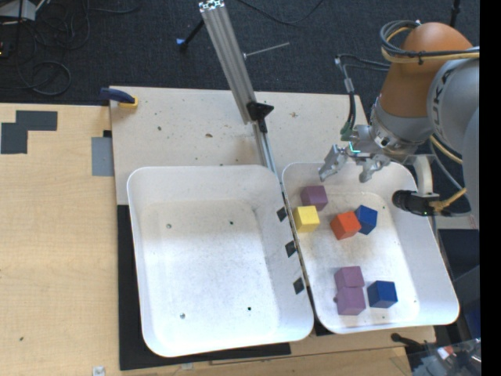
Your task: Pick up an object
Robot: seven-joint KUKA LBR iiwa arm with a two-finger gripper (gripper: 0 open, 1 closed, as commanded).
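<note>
My gripper (350,166) hangs above the far edge of the right bin (427,257), its fingers spread open with nothing between them. Below it in that bin lie a purple block (314,196), a yellow block (307,218), an orange block (344,225) and a blue block (366,218). Nearer the front sit two purple blocks (350,289) stacked close together and another blue block (382,293). The gripper is apart from all of them, just beyond the purple block.
The left bin (207,265) lies beside the right one, with black clips (290,248) on the shared wall. A slanted aluminium post (233,61) rises behind the bins. A cable loops at the arm's right side.
</note>
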